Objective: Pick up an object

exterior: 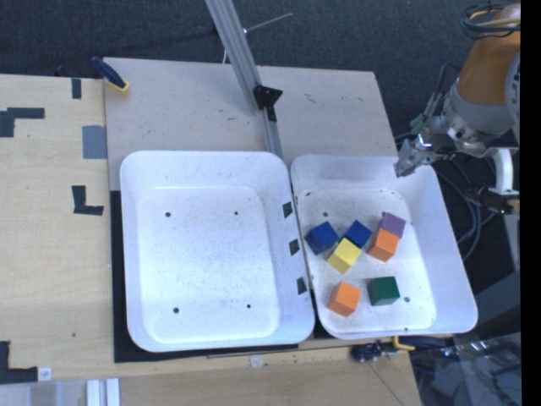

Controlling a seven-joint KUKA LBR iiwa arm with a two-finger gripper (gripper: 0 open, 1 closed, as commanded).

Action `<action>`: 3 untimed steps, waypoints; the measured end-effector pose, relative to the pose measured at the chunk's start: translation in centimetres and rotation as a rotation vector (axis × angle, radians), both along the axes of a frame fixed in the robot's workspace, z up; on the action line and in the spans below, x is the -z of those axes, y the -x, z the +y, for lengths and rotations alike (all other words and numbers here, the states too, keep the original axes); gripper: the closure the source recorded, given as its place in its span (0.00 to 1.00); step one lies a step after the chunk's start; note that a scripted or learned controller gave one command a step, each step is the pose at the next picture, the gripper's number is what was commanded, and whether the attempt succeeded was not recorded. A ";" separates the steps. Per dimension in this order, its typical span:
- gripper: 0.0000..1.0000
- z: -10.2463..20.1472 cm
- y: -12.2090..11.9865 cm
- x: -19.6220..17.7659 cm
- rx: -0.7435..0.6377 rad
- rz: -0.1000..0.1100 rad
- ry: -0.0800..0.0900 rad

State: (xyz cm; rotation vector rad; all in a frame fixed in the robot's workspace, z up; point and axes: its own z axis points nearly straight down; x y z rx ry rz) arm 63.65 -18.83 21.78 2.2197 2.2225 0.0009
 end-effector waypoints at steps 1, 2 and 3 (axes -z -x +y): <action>1.00 4.2 1.9 0.5 -0.003 0.003 -0.001; 1.00 9.7 3.1 0.8 -0.005 0.003 -0.002; 1.00 14.8 6.1 0.6 -0.005 0.004 -0.002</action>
